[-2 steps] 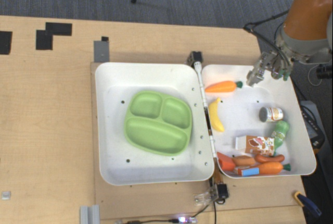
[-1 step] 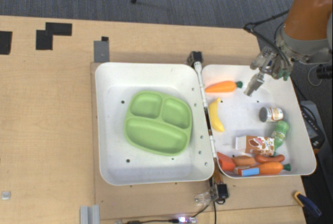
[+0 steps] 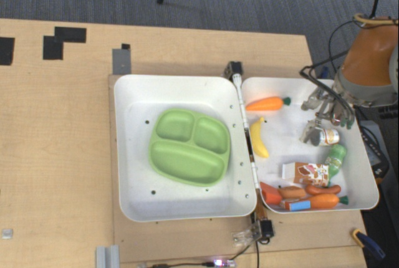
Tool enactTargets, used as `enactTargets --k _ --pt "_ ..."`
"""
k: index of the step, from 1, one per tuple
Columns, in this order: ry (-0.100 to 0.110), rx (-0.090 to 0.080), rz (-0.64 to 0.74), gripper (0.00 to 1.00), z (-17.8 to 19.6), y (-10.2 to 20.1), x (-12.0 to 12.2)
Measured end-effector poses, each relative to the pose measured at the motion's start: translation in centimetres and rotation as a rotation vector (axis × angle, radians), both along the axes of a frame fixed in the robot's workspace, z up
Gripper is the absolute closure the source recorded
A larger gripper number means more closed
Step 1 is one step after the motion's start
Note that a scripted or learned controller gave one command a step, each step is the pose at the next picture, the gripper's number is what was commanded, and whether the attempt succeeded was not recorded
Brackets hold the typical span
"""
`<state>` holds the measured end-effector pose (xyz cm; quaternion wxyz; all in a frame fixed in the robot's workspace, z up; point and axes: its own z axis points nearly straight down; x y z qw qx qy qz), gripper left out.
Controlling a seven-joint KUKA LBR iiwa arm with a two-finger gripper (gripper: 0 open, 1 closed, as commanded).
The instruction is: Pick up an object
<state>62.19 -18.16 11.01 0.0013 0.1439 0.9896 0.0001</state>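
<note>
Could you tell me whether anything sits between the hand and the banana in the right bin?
Nothing visible does. The hand hangs over the right bin's far right part, and the banana lies by the bin's left wall with bare white floor between them. The carrot lies beyond that line.

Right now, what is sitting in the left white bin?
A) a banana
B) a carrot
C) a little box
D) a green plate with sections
D: the green plate with sections lies in the left bin, while the banana, carrot and little box are all in the right bin.
</note>
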Motion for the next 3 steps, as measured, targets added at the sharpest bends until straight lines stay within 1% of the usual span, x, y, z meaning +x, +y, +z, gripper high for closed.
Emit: enactTargets --k 1,2,3 --pt "-0.004 -0.001 0.136 0.00 -2.4 -0.7 -4.3" --pt "-0.004 -0.003 0.557 0.00 -2.4 -1.8 -0.9" --pt "-0.004 -0.003 0.932 0.00 -2.4 -2.4 -1.1"
